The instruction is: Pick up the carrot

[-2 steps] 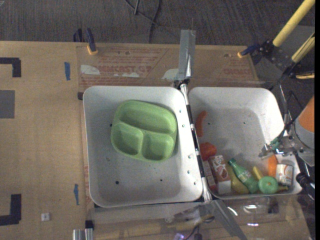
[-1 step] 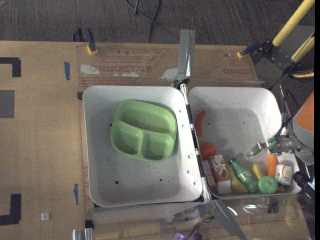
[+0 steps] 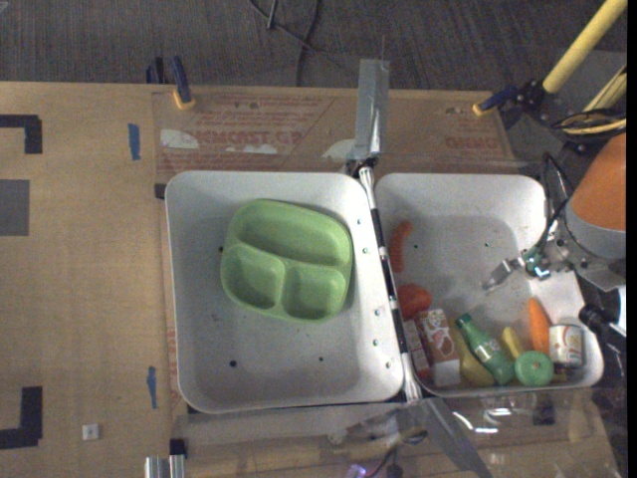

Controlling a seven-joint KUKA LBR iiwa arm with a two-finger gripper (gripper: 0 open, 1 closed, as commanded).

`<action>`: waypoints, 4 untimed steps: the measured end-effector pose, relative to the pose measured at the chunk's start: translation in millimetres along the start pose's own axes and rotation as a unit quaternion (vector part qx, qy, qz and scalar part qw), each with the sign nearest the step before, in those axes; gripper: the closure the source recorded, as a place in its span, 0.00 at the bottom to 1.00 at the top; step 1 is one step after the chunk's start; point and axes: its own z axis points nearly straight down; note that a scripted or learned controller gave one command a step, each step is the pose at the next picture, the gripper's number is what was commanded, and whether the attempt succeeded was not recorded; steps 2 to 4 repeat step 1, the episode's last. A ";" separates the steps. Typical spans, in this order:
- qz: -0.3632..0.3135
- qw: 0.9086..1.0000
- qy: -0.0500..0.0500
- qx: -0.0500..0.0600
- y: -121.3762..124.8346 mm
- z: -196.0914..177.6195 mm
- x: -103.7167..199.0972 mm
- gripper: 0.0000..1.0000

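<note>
Most of the arm (image 3: 602, 202) is cut off at the right edge, and the gripper (image 3: 508, 273) over the right bin (image 3: 468, 192) is too small and blurred to tell whether it is open or closed. The carrot (image 3: 538, 325), short, orange and tapered, lies near the bin's near right corner, just beside a can (image 3: 565, 345) and a yellow piece (image 3: 512, 341), with a green bottle (image 3: 483, 345) further left. The bin's far half is largely bare.
</note>
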 end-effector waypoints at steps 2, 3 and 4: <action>-0.038 0.999 -0.001 0.000 -58.1 -0.9 12.2 0.00; -0.038 0.999 -0.001 0.000 -58.1 -0.9 12.2 0.00; -0.038 0.999 -0.001 0.000 -58.1 -0.9 12.2 0.00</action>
